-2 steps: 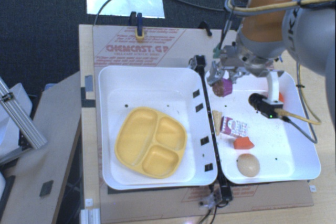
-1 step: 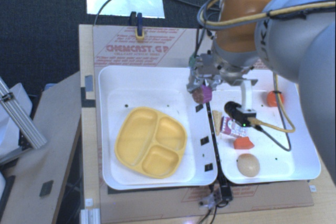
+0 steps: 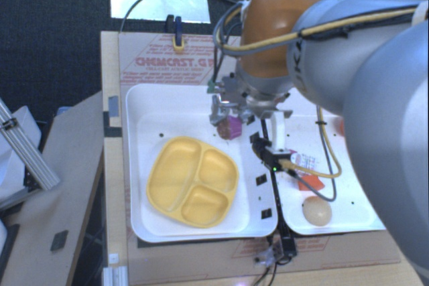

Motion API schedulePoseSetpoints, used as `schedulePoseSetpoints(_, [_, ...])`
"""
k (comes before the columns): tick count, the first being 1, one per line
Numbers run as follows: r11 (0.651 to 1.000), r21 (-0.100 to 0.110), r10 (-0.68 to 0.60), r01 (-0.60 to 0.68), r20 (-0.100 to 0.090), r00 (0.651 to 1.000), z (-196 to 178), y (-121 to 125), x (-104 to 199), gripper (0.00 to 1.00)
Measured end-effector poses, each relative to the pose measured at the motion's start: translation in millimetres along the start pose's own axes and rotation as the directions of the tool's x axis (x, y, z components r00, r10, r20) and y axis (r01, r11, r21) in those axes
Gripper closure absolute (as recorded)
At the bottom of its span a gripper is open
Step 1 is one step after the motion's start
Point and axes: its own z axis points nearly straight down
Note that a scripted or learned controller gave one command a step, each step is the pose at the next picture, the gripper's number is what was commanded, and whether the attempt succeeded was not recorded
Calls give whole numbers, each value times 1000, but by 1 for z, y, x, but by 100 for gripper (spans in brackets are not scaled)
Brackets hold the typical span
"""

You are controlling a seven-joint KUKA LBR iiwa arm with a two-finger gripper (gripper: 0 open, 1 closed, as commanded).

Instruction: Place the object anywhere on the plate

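Observation:
A yellow plate [image 3: 193,181] with three compartments lies in the left bin [image 3: 144,137], towards its front. My gripper [image 3: 228,121] hangs over the back right part of that bin, just beyond the plate's far right corner. A small purple object [image 3: 232,130] sits between its fingers, and the gripper is shut on it. The object is above the bin floor, beside the plate's rim and not over the plate. The orange band and grey arm cover the upper right of the view.
The right bin [image 3: 348,214] holds a beige egg-shaped thing [image 3: 316,211], an orange piece [image 3: 316,179] and a white tag [image 3: 305,161]. A black cable [image 3: 275,197] runs along the divider between the bins. Cardboard lies behind the bins.

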Motion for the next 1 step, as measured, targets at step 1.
schedulePoseSetpoints(1, [1000, -2, 6, -6, 1, 1000, -1, 1, -3, 0])
